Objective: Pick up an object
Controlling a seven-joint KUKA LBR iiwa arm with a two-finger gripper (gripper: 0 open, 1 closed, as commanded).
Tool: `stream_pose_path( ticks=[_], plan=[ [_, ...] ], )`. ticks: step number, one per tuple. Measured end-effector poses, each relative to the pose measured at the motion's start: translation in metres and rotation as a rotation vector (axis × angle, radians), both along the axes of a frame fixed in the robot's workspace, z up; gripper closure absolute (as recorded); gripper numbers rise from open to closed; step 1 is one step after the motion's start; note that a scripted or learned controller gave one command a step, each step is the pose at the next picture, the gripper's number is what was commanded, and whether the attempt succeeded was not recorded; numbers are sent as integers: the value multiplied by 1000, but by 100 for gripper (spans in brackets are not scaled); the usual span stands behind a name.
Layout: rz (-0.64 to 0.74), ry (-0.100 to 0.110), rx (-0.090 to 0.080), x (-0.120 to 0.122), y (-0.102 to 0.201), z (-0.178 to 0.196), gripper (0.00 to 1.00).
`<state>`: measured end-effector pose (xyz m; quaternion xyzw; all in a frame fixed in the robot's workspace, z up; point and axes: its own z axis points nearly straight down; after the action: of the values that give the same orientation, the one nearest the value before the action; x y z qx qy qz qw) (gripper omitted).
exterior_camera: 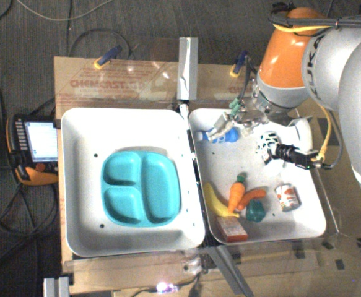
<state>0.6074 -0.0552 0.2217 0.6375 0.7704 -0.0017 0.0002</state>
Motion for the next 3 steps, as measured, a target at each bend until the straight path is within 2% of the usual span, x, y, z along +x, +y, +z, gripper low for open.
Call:
stream_pose_path(
  ticks=[1, 2, 3],
  plan=[
    [179, 2, 1, -30, -75, -72, 0],
    [205, -11, 1, -120, -74, -132, 0],
    [205, -17, 2, -118, -74, -122, 100]
  ],
)
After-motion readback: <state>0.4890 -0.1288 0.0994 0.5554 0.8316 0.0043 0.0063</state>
